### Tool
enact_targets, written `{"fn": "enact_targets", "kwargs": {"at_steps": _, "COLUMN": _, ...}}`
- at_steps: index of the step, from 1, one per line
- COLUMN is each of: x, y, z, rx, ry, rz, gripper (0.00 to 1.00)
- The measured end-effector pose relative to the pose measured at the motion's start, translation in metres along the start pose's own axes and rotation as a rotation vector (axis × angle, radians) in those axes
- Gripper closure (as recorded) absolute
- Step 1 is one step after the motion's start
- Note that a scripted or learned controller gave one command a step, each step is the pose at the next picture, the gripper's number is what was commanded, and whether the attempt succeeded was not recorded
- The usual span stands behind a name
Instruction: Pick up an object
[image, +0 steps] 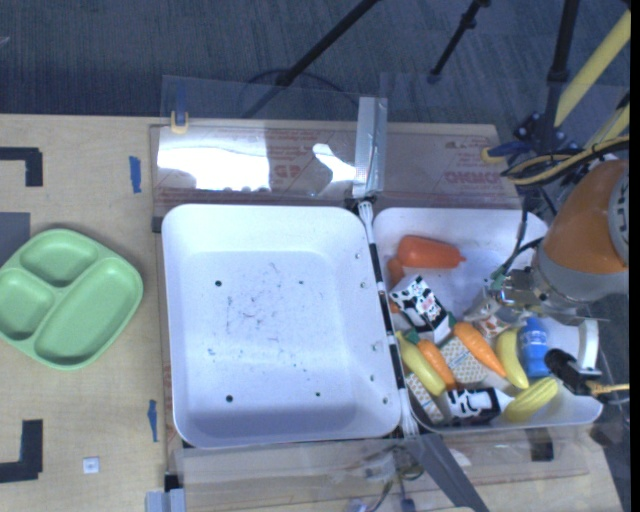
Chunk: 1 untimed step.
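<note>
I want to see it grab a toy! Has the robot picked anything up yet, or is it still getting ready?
Not yet, by the look of it. Done so far: the arm has reached in over the right bin. In hand: nothing I can see; its wrist is low among the toys, near the blue bottle and the carrot. Left: actually lifting one out. The toys all lie in the bin, like the banana.

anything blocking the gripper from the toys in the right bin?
Nothing visible does. The grey arm with the orange band hangs over the right white bin, directly above the pile: orange carrot, yellow banana, black-and-white cow carton. The toys are crowded and touching, so a clean single grasp may be hard.
</note>
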<state>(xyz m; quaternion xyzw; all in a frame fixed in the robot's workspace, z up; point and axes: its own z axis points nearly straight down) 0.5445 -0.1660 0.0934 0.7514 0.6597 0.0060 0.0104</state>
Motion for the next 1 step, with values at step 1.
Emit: {"fn": "enact_targets", "kwargs": {"at_steps": 1, "x": 0.0408, "y": 0.0864, "z": -0.1065, "rx": 0.023, "ry": 0.003, "rz": 0.076, "gripper": 1.00}}
